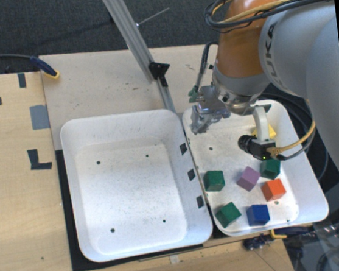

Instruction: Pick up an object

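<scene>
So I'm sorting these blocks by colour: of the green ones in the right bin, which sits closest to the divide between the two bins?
The green block left of the purple block. The other two greens lie farther right.

**A robotics lab bench**

This is a robot test station. A wooden bench carries grey tape marks, two white bins on a black mat, small coloured blocks, a slanted aluminium rail, loose cables and an industrial arm.
</scene>
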Robot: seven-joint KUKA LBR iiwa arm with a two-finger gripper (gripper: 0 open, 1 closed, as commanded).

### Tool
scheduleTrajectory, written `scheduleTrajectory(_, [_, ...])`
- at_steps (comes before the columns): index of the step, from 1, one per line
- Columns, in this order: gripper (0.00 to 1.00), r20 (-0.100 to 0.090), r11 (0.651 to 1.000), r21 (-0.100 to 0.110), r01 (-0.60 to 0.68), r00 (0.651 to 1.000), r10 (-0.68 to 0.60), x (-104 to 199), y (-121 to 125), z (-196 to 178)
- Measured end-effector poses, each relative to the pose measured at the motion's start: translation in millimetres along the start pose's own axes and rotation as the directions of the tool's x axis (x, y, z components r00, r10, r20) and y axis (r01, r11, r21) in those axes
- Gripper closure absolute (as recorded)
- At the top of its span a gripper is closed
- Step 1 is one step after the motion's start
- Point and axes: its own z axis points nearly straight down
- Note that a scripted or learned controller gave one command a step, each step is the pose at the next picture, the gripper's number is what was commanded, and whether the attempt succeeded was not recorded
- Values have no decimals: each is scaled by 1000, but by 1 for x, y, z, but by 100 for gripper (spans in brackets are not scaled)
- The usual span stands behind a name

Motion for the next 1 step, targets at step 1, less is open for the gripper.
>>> scheduleTrajectory(1, [100,-1,1000,0,-1,1000,1,51,10,-3])
